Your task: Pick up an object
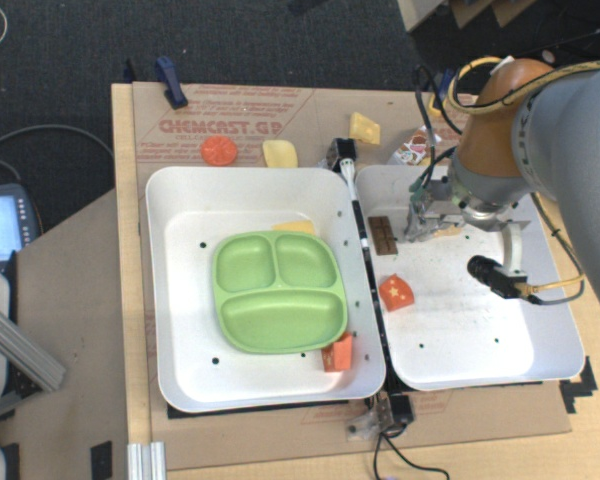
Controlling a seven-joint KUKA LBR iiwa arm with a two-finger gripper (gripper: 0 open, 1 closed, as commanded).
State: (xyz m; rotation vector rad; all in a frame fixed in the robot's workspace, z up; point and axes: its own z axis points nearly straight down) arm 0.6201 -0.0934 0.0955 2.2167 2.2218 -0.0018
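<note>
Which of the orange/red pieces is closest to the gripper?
The orange-red block in the right bin, left side, below the gripper. The orange piece by the green tray and the round one on the cardboard lie farther left.

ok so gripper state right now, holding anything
gripper: low over the right bin, near the brown block; open or closed cannot be told.

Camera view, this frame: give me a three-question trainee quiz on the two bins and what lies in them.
1. True or false: the green divided plate lies in the left bin.
2. Which is in the right bin? A) red-orange piece B) yellow block C) orange disc
3. Fill in: the hand hangs over the ___ bin.

Key: 1 true; 2 A; 3 right.
</note>
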